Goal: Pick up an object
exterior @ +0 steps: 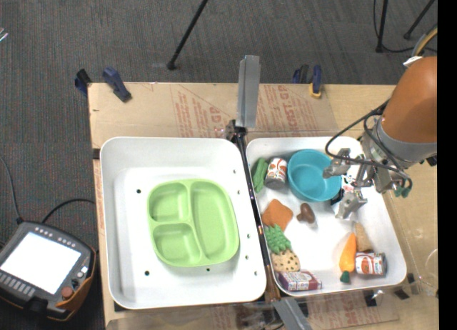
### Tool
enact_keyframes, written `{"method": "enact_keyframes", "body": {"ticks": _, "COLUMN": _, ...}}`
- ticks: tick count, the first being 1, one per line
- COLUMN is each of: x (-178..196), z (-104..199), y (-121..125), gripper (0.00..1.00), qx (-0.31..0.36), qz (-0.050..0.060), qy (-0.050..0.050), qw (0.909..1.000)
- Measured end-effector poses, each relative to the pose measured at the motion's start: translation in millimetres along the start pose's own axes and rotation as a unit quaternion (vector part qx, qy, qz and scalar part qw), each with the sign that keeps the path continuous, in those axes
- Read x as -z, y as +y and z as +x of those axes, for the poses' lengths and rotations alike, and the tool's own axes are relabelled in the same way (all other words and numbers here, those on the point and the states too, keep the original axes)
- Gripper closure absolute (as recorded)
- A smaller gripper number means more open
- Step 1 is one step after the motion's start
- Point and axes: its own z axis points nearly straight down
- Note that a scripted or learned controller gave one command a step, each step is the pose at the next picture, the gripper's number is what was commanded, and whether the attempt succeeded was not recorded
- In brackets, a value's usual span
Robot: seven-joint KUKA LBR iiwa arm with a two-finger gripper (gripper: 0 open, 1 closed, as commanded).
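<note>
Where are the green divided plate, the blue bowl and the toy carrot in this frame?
green divided plate [193, 223]: camera view, on the ridge where its three compartments meet.
blue bowl [312, 175]: camera view, on its inner floor.
toy carrot [348, 251]: camera view, on the middle of its orange body.

Bright, even overhead light, soft shadows inside the white bins [114, 178], slightly grainy, mild softness throughout.

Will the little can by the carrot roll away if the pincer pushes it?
Probably. The can lies on its side, so its round body could roll. The carrot beside it and the bin's wall might stop it soon.
</note>
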Motion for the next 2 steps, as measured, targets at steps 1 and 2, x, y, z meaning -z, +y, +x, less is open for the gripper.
{"method": "enact_keyframes", "body": {"ticks": 1, "x": -103, "z": 98, "y": 1, "gripper": 0.0, "qx": 0.067, "qz": -0.001, "qy": 0.001, "qw": 0.9977}}
{"method": "enact_keyframes", "body": {"ticks": 2, "x": -101, "z": 38, "y": -40, "gripper": 0.0, "qx": 0.084, "qz": 0.0, "qy": -0.001, "qw": 0.9965}}
